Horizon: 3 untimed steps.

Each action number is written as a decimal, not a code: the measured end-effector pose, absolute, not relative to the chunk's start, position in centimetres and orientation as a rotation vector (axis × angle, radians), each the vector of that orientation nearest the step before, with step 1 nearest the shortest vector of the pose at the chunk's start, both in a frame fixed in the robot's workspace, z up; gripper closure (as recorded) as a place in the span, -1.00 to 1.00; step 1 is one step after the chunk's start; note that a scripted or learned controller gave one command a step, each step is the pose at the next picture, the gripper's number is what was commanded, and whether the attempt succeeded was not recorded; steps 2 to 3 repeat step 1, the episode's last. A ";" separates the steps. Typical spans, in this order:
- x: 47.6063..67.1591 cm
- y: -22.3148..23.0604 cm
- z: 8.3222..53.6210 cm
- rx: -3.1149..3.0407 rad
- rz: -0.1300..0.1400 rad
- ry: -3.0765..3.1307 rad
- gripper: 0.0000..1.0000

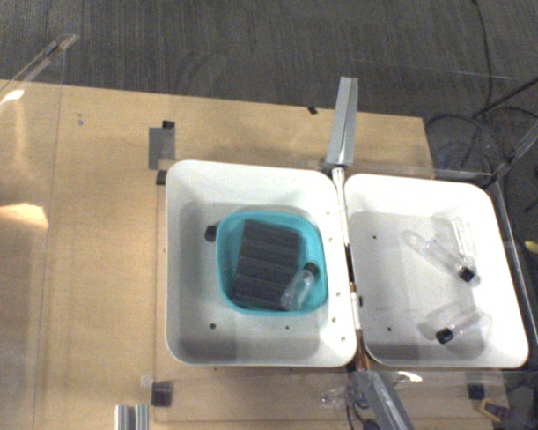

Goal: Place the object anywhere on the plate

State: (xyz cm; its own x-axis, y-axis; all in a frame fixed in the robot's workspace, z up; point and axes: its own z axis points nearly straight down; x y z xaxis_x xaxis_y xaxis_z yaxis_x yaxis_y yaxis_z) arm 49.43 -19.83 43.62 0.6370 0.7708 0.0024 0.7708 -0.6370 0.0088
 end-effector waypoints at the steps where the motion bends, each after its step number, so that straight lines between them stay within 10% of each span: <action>1: 50.0 -19.9 43.6 2.887 0.010 1.222 -1.00; 3: 50.0 -19.9 43.6 2.887 0.010 1.222 -1.00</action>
